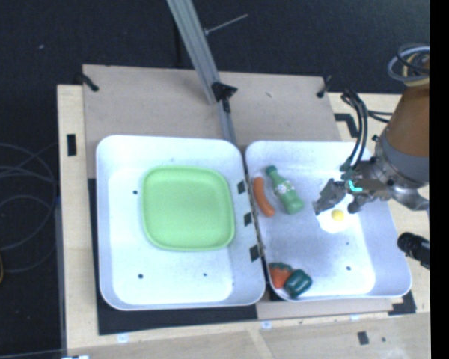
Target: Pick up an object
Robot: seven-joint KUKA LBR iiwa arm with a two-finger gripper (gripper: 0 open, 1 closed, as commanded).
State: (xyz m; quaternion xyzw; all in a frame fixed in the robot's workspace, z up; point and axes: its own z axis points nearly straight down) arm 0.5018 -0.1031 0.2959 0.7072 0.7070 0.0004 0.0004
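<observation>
My jaws [340,200] hang open, spread wide, holding nothing, just above fried egg toy [334,220] in right bin [385,275]. Step in hand: approach before grasp. Next I think: descend straight, centre over yolk, close gently; flat shape may slip

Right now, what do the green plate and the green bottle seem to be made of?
Green plate: probably plastic, matte, with an even pale color and soft rounded corners. Green bottle: likely plastic too, perhaps a toy, slightly translucent with a pale label. The view is too blurry to be sure.
</observation>
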